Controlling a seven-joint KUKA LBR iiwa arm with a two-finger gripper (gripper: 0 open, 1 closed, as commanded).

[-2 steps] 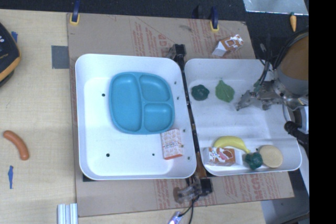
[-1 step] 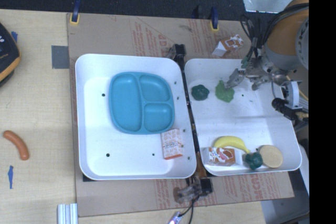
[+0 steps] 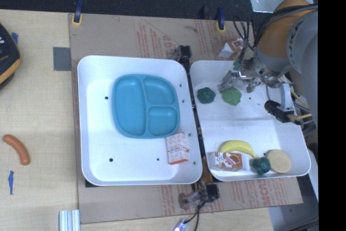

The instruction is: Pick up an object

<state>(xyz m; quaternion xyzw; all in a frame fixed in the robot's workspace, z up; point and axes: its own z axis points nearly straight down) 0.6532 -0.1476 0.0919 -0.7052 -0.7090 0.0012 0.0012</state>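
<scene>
Your right bin (image 3: 303, 132) holds everything near the arm. The gripper (image 3: 233, 84) hangs over its far end, at the light green lump (image 3: 232, 96); whether it grips the lump, you cannot tell. Centre over the lump before lifting. It's roundish, with no clear long axis.

Even overhead light, mild glare on the white bins (image 3: 86, 116), soft overall focus
</scene>
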